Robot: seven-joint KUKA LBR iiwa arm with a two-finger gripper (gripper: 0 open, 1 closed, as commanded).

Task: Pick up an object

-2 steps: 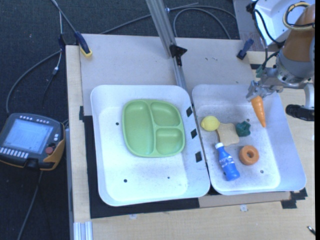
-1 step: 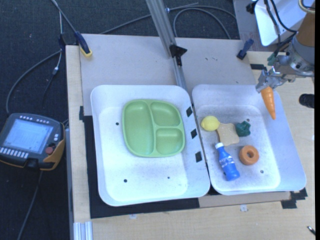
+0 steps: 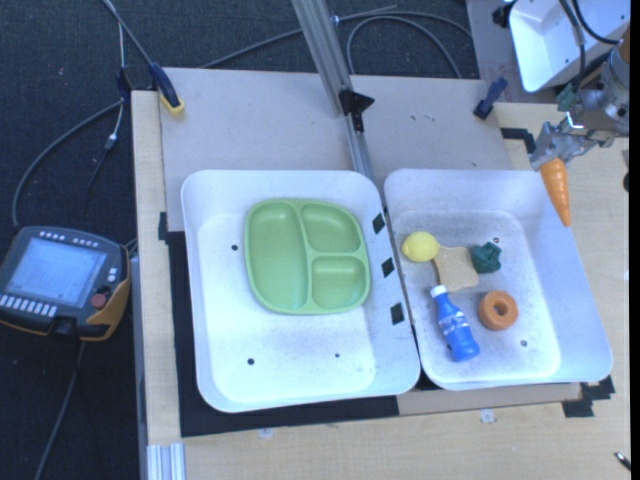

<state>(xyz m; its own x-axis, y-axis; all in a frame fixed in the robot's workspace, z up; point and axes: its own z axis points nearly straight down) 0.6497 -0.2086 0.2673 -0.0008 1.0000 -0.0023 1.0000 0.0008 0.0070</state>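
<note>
While it hangs point-down over the upper right rim of the right bin [image 3: 585, 313], the orange carrot [image 3: 556, 191] sits with its top end between the fingers of the gripper [image 3: 556, 154], which are closed on it; its tip hangs free, touching nothing else. The gripper itself is at about two o'clock in the view, at the end of the grey arm [image 3: 600, 103] that comes in from the right edge.

Below the carrot, at about four o'clock in the view, the right bin holds five things. A yellow ball [image 3: 420, 247] lies nearest the divide between the bins, just beside a tan slice of bread [image 3: 456, 267]. A dark green toy [image 3: 487, 257] lies at three o'clock from the bread, close to it. An orange doughnut [image 3: 497, 310] lies at six o'clock from the green toy, apart from it. A blue bottle [image 3: 456, 325] with a white cap lies on its side at six o'clock from the bread, its cap near the bread's lower edge.

At nine o'clock from that bin, the left bin [image 3: 215, 368] holds a light green plate [image 3: 306, 256] with three compartments, lying flat.

At twelve o'clock a slanted metal post [image 3: 325, 38] crosses the bench [image 3: 250, 118]. On the dark floor at nine o'clock lies a control pendant [image 3: 62, 283] with a lit screen and an orange edge.
</note>
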